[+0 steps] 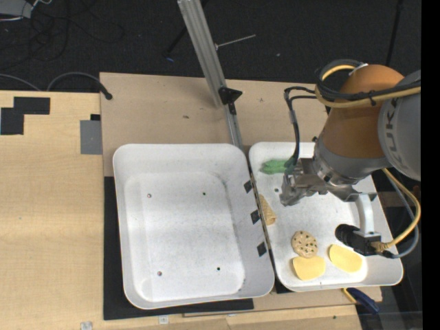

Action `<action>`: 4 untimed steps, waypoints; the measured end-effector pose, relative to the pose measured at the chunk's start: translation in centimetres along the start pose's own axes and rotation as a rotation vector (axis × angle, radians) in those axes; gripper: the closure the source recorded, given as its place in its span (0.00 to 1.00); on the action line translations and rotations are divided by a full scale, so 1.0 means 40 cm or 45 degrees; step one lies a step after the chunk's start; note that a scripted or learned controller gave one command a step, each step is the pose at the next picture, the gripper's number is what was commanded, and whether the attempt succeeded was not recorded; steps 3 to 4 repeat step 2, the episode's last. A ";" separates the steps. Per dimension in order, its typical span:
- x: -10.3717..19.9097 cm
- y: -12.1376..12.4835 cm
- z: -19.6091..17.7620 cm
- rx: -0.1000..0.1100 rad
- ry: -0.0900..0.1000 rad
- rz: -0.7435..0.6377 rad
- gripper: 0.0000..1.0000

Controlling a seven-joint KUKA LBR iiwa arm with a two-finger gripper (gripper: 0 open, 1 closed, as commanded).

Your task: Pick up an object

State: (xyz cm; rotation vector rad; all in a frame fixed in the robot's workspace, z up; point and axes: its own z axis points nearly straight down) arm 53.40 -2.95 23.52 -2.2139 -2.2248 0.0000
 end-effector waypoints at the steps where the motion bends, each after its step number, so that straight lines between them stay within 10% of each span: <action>1: 0.144 0.009 -0.002 0.002 0.000 -0.001 1.00; 2: 0.277 -0.002 0.030 0.006 -0.001 0.001 1.00; 4: 0.277 -0.002 0.030 0.006 -0.001 0.001 1.00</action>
